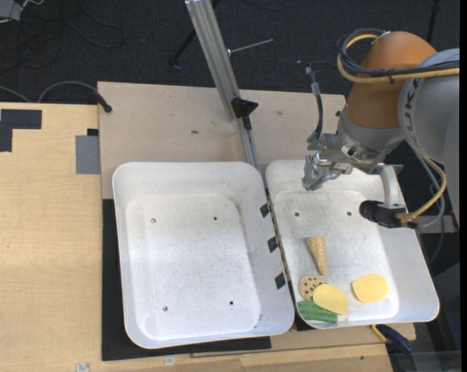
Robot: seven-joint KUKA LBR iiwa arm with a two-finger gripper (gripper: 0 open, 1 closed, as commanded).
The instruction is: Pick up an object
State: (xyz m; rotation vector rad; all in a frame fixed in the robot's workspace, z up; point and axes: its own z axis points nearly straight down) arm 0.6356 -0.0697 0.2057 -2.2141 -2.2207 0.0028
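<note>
Lower right of the frame: four small objects are being seen clustered in the right bin (pixel 419 301) — a green piece (pixel 317 313), a yellow lump (pixel 331 298), a yellow disc (pixel 370 288), a brown perforated round (pixel 307 286). A tan cone (pixel 317 253) is lying just above them. The gripper (pixel 317 173) is being held over that bin's upper edge, nothing between it; its opening cannot be told. The left bin (pixel 140 178) is sitting beside, on the desk (pixel 39 231).

Yellow discs (pixel 370 288) (white bins (pixel 140 208))

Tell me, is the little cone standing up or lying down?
Lying down. The small tan waffle cone lies flat on the floor of the right white bin, pointed tip toward the near end.
</note>
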